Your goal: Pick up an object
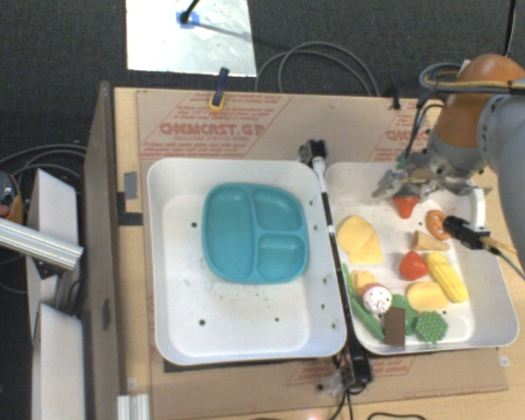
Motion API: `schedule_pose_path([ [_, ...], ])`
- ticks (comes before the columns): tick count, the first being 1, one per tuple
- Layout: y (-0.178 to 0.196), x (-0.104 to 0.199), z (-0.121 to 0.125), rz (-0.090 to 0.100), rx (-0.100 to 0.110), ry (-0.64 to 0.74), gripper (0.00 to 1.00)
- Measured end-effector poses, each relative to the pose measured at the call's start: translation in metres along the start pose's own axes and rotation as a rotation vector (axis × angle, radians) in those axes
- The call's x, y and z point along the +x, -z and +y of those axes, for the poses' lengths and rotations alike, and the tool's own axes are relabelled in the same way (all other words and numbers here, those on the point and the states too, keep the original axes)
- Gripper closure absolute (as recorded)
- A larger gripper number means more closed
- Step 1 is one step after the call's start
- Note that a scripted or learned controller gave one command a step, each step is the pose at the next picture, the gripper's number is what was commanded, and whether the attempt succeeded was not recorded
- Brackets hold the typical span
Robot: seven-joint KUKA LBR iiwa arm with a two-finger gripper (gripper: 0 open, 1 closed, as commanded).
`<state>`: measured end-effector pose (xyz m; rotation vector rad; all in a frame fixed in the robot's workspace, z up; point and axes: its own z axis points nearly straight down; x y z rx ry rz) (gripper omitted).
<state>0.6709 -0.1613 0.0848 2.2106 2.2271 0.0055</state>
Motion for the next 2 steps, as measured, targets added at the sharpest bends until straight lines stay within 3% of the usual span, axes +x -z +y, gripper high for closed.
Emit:
schedule_pose_path([
  [1, 0.012, -0.002, 0.0, -0.001, -0.002, 0.0, 1.0],
  [2, 0.112, 0.088, -0.035, 0.003, -0.003, 0.005, 1.0],
])
